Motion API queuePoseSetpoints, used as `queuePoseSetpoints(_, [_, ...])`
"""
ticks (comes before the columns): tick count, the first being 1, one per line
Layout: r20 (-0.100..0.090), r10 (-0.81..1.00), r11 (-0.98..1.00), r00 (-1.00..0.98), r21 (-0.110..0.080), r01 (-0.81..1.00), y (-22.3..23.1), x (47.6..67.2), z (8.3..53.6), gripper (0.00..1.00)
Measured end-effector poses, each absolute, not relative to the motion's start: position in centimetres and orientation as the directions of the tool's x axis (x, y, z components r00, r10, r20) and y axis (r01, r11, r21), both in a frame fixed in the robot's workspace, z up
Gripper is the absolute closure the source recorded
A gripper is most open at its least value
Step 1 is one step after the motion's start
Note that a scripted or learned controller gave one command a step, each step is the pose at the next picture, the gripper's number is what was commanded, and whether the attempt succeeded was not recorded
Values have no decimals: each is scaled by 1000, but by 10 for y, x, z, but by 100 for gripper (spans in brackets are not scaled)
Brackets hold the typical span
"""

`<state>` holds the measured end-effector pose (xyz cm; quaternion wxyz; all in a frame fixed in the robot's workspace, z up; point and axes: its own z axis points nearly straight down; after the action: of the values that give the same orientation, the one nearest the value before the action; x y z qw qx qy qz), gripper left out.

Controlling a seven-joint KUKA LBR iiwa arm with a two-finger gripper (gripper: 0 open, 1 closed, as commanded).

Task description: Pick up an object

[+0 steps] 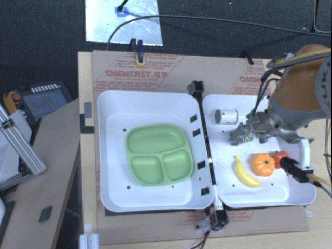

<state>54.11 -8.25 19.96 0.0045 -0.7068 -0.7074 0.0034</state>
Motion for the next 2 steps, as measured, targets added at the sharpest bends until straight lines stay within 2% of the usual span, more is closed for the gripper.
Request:
queuePoseSetpoints(1, [0,1000,3,-3,2,1000,-83,544,206,0])
queuePoseSetpoints(2, [1,1000,1,-1,-4,1000,-84,547,144,0])
